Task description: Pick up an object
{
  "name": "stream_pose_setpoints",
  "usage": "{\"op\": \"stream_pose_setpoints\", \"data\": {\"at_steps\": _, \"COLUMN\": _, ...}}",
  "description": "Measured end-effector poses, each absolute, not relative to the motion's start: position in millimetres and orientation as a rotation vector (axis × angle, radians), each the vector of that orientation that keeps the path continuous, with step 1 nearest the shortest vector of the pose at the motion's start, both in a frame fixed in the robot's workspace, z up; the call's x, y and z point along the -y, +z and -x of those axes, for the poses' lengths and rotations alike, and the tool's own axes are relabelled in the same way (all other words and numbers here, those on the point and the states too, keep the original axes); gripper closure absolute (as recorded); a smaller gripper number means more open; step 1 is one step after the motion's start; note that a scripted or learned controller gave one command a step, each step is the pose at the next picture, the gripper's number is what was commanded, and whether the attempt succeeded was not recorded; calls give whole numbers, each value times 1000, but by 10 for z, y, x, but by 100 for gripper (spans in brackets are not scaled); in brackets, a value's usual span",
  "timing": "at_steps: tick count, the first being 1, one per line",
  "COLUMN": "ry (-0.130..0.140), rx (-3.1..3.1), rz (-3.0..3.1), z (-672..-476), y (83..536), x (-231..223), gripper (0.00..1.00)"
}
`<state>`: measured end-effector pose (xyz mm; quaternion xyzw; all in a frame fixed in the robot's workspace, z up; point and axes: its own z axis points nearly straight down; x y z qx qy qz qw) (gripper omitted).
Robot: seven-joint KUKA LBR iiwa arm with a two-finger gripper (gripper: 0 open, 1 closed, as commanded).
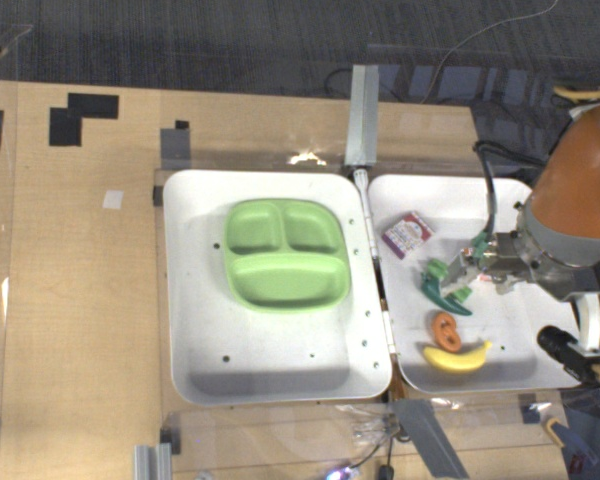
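The wooden bench bears two white bins, left bin and right bin, touching.

In the right bin, the 12 o'clock stretch beyond the purple packet is bare white floor, open to reach. Toward 6 o'clock the room tightens: the banana lies along the near wall, the orange piece just beside it, the green toy near the middle. The claw and the arm crowd the 3 o'clock side. In the left bin, the green divided plate takes the centre; bare floor rings it, widest at 6 o'clock.
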<state>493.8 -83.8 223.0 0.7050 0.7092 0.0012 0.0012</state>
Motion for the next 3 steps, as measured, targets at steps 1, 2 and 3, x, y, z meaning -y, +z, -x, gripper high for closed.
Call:
{"op": "stream_pose_setpoints", "data": {"at_steps": 1, "ry": 2, "rx": -2156, "rz": -2284, "z": -4993, "y": 1042, "x": 904, "gripper": 0}}
{"op": "stream_pose_setpoints", "data": {"at_steps": 2, "ry": 19, "rx": -2184, "rz": -2240, "z": -4922, "y": 927, "x": 891, "gripper": 0}}
{"op": "stream_pose_setpoints", "data": {"at_steps": 3, "ry": 31, "rx": -2189, "rz": -2236, "z": -4950, "y": 1039, "x": 856, "gripper": 100}}
